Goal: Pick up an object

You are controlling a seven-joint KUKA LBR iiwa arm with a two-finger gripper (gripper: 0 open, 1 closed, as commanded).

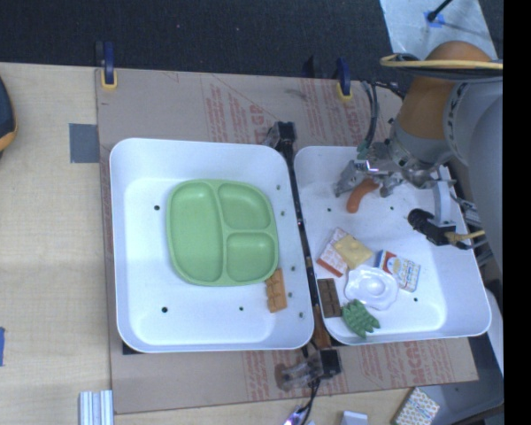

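Two white bins sit side by side, and the job looks to be at the grasping stage, with nothing yet lifted clear as far as can be judged. Starting at nine o'clock, the left bin (133, 237) carries a green divided plate (222, 232) near its middle, and a small orange-brown block (275, 291) lies toward five o'clock from the plate, close to that bin's right wall. Moving across, the right bin (460, 317) holds a loose cluster toward its six o'clock side: a yellow and red packet (345, 253), a white fried egg toy (372, 288), a small printed card (402, 270), a brown bar (329, 298) and a green leafy piece (360, 318). An orange sausage-shaped piece (359, 194) lies at about eleven o'clock in that bin, well apart from the cluster. The gripper (365, 173) is down right over the sausage's upper end, touching or nearly so, but whether its fingers are spread or pinched on it cannot be told at this slant. The grey arm (442, 104) reaches in from two o'clock. What remains, by this reading, is securing the sausage and raising it off the bin floor.
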